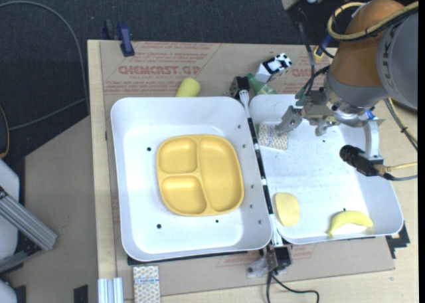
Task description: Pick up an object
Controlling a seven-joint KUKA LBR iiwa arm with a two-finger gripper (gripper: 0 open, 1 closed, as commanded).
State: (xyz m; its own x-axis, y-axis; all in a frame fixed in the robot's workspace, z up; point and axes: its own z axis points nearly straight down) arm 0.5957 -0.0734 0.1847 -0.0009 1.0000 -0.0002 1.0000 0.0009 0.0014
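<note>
My gripper (307,123) hangs over the back of the right bin (382,195), open, with bare bin floor between its fingers. A speckled square pad (272,137) lies just left of the gripper, against the bin's left wall. Near the front of the same bin lie a pale yellow flat piece (287,208) and a yellow banana-shaped piece (350,222). A yellow divided plate (199,174) sits in the middle of the left bin (133,135).
Behind the bins, on the cardboard, rest a yellow lump (188,87) and a black, white and green item (269,70). A blue clip (124,37) sits at the board's back left edge. A black fitting with a cable (358,159) hangs from the arm over the right bin.
</note>
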